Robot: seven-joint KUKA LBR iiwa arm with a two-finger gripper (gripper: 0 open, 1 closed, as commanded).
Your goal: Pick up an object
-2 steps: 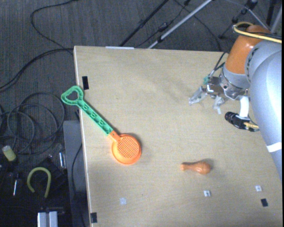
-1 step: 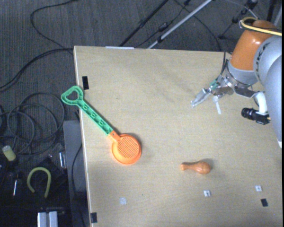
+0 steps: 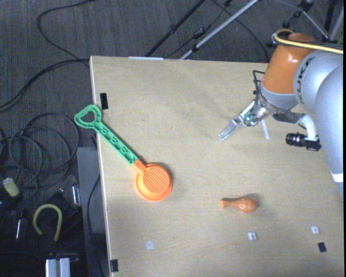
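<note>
A: Where do we see the gripper [image 3: 226, 134]?

B: Over the right half of the bench [image 3: 179, 85]. It slants down and to the left from the arm [image 3: 320, 97], whose orange band [image 3: 285, 62] sits at the upper right.

A: Is it wide or narrow?

B: We cannot tell. At this slant the tip reads as one pale sliver, too small for us to judge.

A: And the things we could pick?

B: We count two, both lying on the bare bench top. The sieve [image 3: 153, 182] is to the left, with its round orange head towards us. Its green handle [image 3: 112, 137] runs up and left, and the loop end reaches just past the bench's left edge.

A: The other?

B: A small orange piece [image 3: 240, 203], bulb-shaped with a thin neck pointing left. It lies on its side below the gripper and to the right of the sieve's head, apart from both.

A: Is the gripper touching either?

B: No, we see it well apart from the sieve. The orange piece is the nearer of the two.

A: What lies off the bench?

B: Dark cables [image 3: 23, 143] loop over the floor on the left. Stand legs [image 3: 236, 10] cross the top.
</note>
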